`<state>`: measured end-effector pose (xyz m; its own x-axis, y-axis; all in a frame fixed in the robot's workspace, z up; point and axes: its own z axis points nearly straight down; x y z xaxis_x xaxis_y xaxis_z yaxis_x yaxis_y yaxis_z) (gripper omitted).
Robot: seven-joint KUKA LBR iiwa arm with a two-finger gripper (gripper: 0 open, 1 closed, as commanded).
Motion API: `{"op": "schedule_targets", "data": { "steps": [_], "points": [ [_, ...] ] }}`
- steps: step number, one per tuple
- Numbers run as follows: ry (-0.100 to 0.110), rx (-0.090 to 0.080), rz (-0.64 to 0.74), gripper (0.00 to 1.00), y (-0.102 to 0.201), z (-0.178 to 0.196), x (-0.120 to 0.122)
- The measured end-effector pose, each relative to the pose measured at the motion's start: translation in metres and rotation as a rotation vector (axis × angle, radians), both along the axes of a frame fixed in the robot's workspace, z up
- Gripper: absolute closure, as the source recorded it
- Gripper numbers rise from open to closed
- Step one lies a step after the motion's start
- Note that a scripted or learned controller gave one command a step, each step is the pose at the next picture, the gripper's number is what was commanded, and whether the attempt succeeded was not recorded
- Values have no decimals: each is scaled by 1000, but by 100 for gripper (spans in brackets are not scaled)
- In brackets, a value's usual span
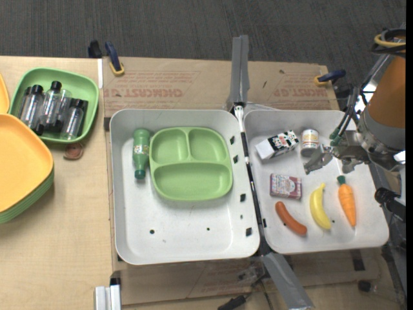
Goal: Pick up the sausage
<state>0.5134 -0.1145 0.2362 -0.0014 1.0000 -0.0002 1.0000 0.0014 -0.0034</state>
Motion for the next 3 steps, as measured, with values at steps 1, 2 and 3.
{"op": "schedule_targets", "data": {
  "steps": [1,2,3],
  "points": [
    [3,0,-2,100,-1,8,0],
    [-18,-2,147,100,-49,-126,-8],
    [-19,10,-206,100,-99,-137,5]
  ]
}}
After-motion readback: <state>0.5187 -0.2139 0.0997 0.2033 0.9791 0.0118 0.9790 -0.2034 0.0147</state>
